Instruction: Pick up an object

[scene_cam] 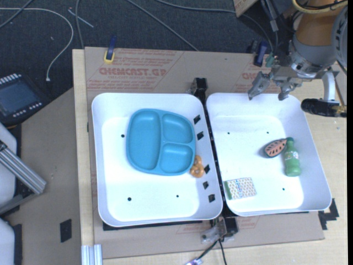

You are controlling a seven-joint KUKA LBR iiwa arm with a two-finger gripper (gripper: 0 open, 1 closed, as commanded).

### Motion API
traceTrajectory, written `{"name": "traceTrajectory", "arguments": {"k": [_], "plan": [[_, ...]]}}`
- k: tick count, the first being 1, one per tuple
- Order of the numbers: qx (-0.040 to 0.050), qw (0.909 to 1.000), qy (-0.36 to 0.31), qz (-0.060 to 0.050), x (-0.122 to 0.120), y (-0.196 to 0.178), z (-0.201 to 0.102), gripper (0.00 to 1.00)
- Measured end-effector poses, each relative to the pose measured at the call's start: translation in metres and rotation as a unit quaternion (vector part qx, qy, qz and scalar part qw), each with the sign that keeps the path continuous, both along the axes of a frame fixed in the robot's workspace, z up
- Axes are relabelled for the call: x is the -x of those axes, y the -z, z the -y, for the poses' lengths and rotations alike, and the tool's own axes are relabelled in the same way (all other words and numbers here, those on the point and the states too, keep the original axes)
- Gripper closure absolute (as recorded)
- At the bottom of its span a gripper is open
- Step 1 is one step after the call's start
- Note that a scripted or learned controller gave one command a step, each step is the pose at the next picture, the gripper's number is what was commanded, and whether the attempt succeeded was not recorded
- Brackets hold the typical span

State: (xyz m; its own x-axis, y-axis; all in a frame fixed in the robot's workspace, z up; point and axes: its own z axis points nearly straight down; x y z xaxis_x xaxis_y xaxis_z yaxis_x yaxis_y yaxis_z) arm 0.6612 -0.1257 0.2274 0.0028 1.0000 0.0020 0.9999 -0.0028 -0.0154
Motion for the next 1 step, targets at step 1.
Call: {"name": "traceTrajectory", "arguments": {"k": [1], "plan": [[0.0009, 1.0000, -0.001, 0.007, -0.0026, -0.0091, -0.0003, 0.00]]}}
